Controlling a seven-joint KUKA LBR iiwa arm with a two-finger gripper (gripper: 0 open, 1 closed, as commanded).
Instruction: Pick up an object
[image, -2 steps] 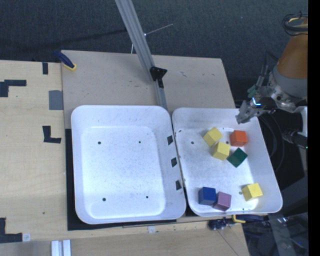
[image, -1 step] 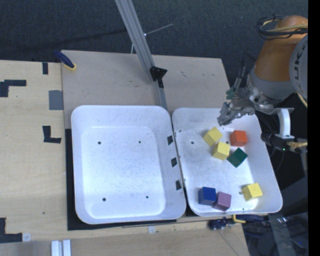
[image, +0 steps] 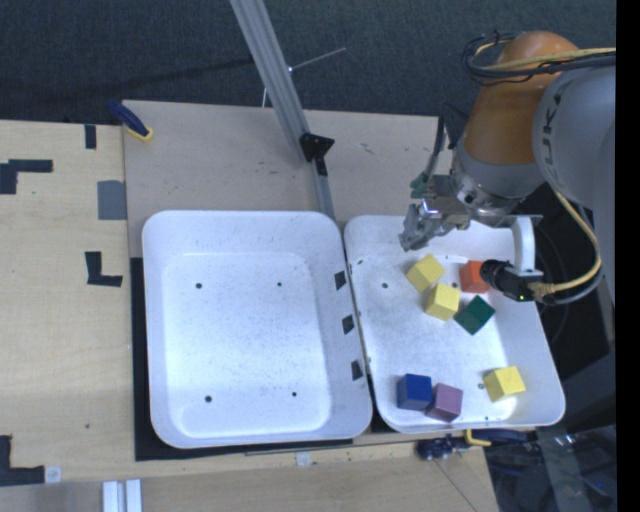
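One hand hovers tilted over right bin, above yellow block.

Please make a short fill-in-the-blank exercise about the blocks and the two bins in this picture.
1. All the blocks lie in the ___ bin.
2. The purple block touches the ___ block.
3. The hand is above the far end of the right bin, near a ___ block.
4. The number of yellow blocks is ___.

Missing words: right; blue; yellow; three

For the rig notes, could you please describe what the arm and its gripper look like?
The arm is a bulky grey casing with a rounded orange band above the wrist. Black and yellow cables loop along it. The gripper is small, metallic grey.
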